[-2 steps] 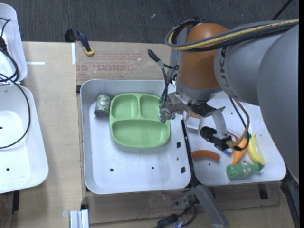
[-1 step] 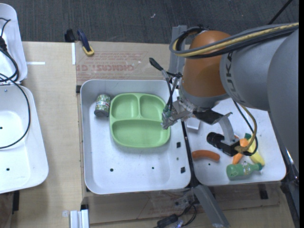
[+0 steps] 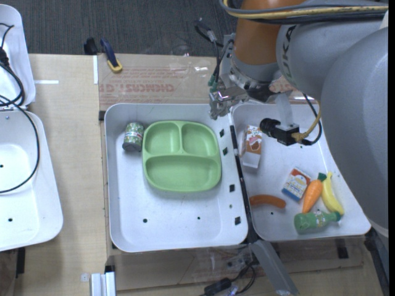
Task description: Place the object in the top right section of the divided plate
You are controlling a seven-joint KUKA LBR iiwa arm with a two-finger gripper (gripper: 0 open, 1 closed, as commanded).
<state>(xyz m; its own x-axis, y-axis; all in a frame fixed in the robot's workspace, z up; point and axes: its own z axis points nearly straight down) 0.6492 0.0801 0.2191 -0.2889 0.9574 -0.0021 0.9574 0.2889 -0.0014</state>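
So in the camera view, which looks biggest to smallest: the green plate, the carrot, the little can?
1. green plate
2. carrot and little can: they look about alike, so I won't rank them.

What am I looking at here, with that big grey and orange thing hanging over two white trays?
That is a robot arm, seen from one camera above the bench. Its end effector hangs at the far edge between the two white bins. The left bin holds a green divided plate and a small can. The right bin holds toy food: a carton, a sausage, a carrot, a banana, a green bottle and a small box. I see nothing in its grip.
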